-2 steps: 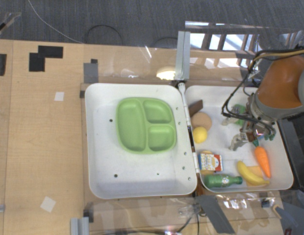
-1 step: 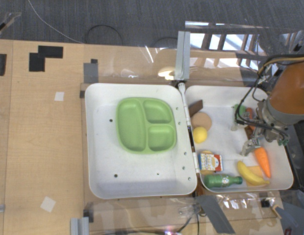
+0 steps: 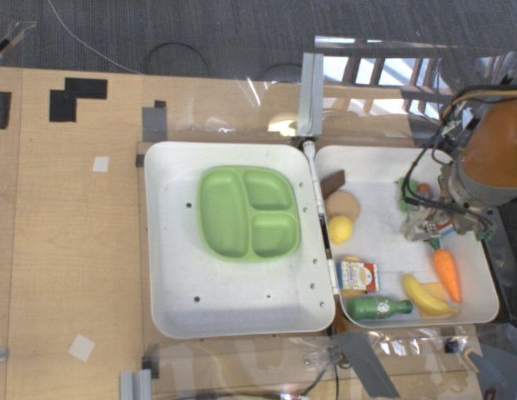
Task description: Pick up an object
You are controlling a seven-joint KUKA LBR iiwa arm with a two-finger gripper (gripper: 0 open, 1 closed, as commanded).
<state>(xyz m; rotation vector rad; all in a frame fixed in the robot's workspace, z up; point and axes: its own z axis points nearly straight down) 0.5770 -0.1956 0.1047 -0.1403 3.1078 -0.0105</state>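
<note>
My gripper [image 3: 428, 226] hangs low over the right side of the right bin [image 3: 383, 182], below the arm's orange band [image 3: 496, 152]. A green and red item [image 3: 411, 192] lies just to its upper left, partly hidden by the wrist. An orange carrot [image 3: 446, 275] lies just below the gripper, and a yellow banana [image 3: 425, 297] sits beside the carrot. A lemon [image 3: 339, 229] and a brown round thing [image 3: 343, 204] rest by the bin's left wall. A small printed carton [image 3: 357, 275] and a green bottle [image 3: 380, 307] lie at the front.
The left bin [image 3: 175, 307] holds a green divided plate [image 3: 247, 212]. A dark brown block [image 3: 333, 180] leans at the right bin's back left. Cables [image 3: 425, 152] loop beside the wrist. A metal post [image 3: 310, 94] stands behind the bins.
</note>
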